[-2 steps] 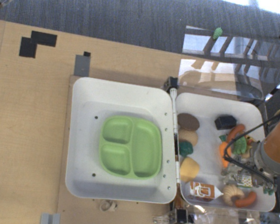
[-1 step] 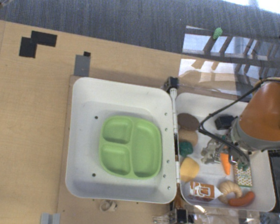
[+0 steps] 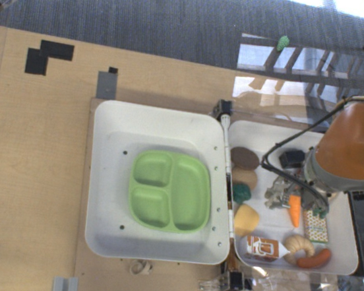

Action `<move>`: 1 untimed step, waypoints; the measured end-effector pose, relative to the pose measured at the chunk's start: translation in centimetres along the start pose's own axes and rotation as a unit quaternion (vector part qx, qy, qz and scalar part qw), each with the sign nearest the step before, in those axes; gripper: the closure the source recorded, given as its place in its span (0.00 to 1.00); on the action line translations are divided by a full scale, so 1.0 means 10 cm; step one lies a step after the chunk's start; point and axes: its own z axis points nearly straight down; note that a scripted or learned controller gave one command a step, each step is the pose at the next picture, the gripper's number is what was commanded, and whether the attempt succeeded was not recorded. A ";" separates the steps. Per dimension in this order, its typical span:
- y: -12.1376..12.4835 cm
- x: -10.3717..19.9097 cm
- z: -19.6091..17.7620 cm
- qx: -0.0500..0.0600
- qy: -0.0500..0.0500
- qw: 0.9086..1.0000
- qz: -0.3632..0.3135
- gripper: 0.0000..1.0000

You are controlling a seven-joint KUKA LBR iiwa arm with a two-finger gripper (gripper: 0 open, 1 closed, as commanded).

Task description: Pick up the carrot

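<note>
Carrot point(image 3: 294, 210) upright just beside gripper point(image 3: 280, 196), right bin point(image 3: 347, 253).

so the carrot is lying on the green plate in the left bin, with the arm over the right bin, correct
Not quite. In the camera view the carrot lies in the right bin, below the claw, among the other toy foods. The green plate in the left bin has no carrot on it. The arm is over the right bin, as you said.

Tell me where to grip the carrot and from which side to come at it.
Grip the carrot across its thicker upper end, coming straight down from above. It lies flat, narrow tip toward the patterned box; the gripper already hangs right over it, so closing across its width seems safest.
</note>
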 end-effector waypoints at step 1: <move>-0.61 -1.22 0.30 0.001 0.003 0.997 -0.079 1.00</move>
